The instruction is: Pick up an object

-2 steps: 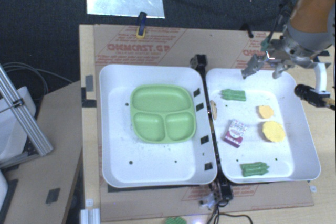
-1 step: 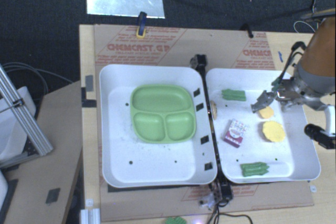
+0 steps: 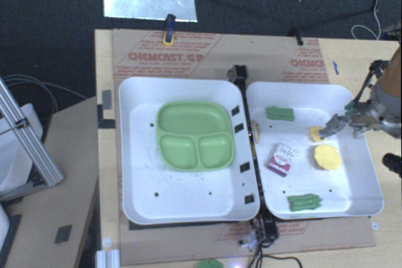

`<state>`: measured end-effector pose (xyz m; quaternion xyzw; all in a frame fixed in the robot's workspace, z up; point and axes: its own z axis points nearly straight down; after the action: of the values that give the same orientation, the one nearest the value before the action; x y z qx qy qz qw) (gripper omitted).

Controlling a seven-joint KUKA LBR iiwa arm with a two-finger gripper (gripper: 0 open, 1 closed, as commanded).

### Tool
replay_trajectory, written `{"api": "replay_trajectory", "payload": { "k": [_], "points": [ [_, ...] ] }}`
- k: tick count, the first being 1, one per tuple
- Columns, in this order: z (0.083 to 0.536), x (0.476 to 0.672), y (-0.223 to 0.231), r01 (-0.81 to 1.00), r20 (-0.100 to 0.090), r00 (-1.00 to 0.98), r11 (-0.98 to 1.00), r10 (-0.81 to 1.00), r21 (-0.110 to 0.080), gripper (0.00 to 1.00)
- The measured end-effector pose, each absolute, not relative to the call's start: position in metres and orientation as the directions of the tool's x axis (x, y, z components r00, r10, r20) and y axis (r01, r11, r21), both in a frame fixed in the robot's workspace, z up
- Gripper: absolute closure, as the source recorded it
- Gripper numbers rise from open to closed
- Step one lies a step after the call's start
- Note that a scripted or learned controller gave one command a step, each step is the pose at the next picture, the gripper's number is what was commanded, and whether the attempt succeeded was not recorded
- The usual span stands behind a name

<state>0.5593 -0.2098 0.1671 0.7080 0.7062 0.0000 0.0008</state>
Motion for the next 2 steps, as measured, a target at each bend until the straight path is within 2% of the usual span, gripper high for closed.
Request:
{"api": "replay_trajectory", "payload": {
  "k": [1, 2],
  "points": [
    [0.08, 0.545, -0.206, 1.0, 0.001, 0.0, 0.0, 1.0, -0.003, 0.0],
    [0.095, 0.547, -0.207, 1.0, -0.001, 0.0, 0.0, 1.0, 0.004, 1.0]
  ]
}}
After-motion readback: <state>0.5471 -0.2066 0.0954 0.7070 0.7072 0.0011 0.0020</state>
